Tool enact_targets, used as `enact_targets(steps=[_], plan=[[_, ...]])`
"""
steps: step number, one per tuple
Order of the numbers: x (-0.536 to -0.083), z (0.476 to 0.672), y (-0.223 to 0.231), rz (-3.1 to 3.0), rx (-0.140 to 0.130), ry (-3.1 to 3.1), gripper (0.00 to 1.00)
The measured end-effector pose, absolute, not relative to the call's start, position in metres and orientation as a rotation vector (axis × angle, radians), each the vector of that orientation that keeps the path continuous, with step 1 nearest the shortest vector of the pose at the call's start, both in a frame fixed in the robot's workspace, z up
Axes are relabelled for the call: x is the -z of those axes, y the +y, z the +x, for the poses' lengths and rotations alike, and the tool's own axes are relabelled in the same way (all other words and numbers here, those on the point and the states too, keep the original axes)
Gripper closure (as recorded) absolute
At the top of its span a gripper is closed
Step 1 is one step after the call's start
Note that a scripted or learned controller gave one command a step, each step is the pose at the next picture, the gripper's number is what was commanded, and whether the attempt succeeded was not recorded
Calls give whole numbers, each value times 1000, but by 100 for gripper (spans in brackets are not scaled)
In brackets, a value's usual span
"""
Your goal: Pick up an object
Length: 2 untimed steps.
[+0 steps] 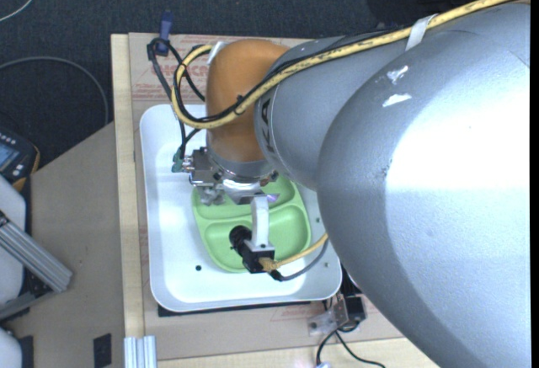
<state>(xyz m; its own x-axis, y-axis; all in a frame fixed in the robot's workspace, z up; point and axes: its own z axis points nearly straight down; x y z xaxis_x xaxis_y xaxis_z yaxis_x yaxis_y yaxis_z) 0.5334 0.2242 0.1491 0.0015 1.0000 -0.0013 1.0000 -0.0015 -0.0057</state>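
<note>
From the camera above, the arm [404,173] comes in from the right and takes up most of that half of the view, its broad grey link sweeping from the upper right corner down toward the middle. At its end the orange band [240,84] bulges over the far rim of the white bin [168,215], and below the band the wrist turns steeply downward, so that the tool end points into the bin's interior. The gripper [226,188] sits low under the wrist, directly above the near-left part of a green tray [290,227] and very close to it. Whether there is contact cannot be made out, because the wrist covers the spot. For the same reason, whether the gripper is spread or closed cannot be told from this angle, and nothing can be seen held in it. The green tray, a pale moulded dish divided into compartments, lies flat on the bin floor in the bin's middle and right, with its far edge hidden beneath the wrist. A small dark speck [199,267] lies on the bare white floor of the bin, near the front left and apart from the tray. The bin rests on a pale wooden tabletop [126,189], with dark floor [76,13] beyond it.
</note>
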Motion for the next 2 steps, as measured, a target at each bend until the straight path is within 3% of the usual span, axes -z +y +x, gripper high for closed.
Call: enact_targets(steps=[1, 2], plan=[[-304, 597, 203, -2230, 26, -2228, 100], [-202, 529, 226, -2212, -18, -2219, 100]])
